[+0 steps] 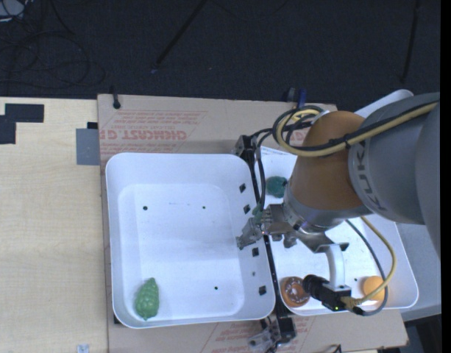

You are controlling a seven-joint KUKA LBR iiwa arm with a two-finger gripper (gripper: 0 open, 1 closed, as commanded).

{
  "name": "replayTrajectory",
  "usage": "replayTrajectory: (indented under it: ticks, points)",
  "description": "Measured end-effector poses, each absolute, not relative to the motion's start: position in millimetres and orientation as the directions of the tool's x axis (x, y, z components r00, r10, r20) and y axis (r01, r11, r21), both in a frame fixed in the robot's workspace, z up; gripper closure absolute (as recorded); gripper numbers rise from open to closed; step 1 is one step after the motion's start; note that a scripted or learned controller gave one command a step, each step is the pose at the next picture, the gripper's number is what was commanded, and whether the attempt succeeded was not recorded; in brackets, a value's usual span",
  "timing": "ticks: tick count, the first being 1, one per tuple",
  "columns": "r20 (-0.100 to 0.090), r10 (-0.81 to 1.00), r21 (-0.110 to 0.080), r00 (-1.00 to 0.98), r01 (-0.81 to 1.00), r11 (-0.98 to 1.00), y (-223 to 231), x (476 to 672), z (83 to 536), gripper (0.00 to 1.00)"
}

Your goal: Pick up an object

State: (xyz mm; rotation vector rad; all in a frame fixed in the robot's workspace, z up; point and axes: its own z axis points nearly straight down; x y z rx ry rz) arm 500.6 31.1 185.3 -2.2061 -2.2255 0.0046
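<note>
A green lumpy object (146, 298) lies in the near left corner of the left bin (173, 169). In the right bin (405, 289) I see a teal object (275, 186) at the far left, a brown ring-shaped object (293, 291) at the near edge and an orange ball (372, 286) to its right. My gripper (251, 235) hangs low over the divider between the two bins, just inside the left bin's right wall. It is well apart from the green object. The arm hides most of the right bin.
Both bins sit on a cardboard sheet (151, 127) on the wooden bench (41, 234). Cables (299, 120) loop over the orange wrist band (324, 164). A black bracket (324, 291) juts over the near right bin beside the brown ring.
</note>
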Motion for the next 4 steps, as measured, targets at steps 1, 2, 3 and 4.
replayTrajectory:
  ticks: [1,2,3,4]
  points:
    - [0.000,1.000,0.001,-0.002,1.000,0.002,36.5,572.0,187.2,0.00]
    - [0.000,1.000,0.000,-0.004,1.000,0.004,94.6,604.8,187.2,0.00]
    - [-0.001,1.000,-0.007,-0.004,1.000,0.004,91.9,602.9,196.4,1.00]
    - [0.002,1.000,0.003,-0.005,1.000,0.005,150.2,635.0,237.0,1.00]
